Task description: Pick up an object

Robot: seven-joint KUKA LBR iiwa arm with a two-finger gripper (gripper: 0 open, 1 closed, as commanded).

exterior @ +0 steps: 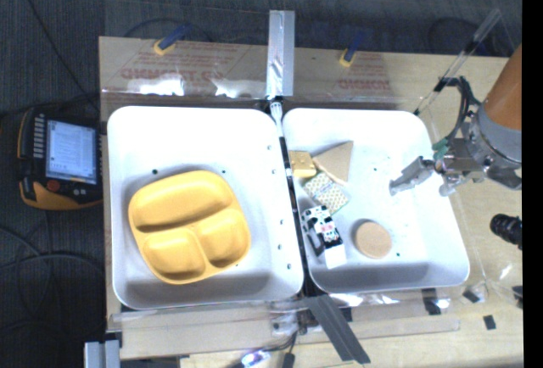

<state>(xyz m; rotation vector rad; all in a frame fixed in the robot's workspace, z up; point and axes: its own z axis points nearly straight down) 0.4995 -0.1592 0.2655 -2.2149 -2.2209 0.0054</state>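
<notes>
**Claw over right bin, nothing grasped: approach step in hand**

Candidate objects lie in the right bin [441, 269]. A round tan disc [372, 239] rests flat toward the bin's 6 o'clock side, apart from the rest. A tan wedge [336, 158] sits toward 11 o'clock, touching a small yellow block [300, 161] at its 9 o'clock. Just below them lies a patterned pouch [327, 192], and below that a black-and-white printed item [321, 229] against the dividing wall.

The claw [411, 175] hangs over the bin's 3 o'clock portion, pointing toward 9 o'clock. Nothing is seen between its fingers; whether they stand wide or narrow cannot be told from this angle.

Judgement: the task stands at the approach stage, with no pick made. The disc lies at roughly 7 o'clock from the claw, near but not touching; the wedge lies toward 10 o'clock, further off. The next move calls for centring over one isolated item and descending; the disc's low, flat profile may resist a grip.

The left bin [127, 125] holds a yellow divided tray [188, 225]. A handheld controller [61, 158] lies on the surface at 9 o'clock.
</notes>
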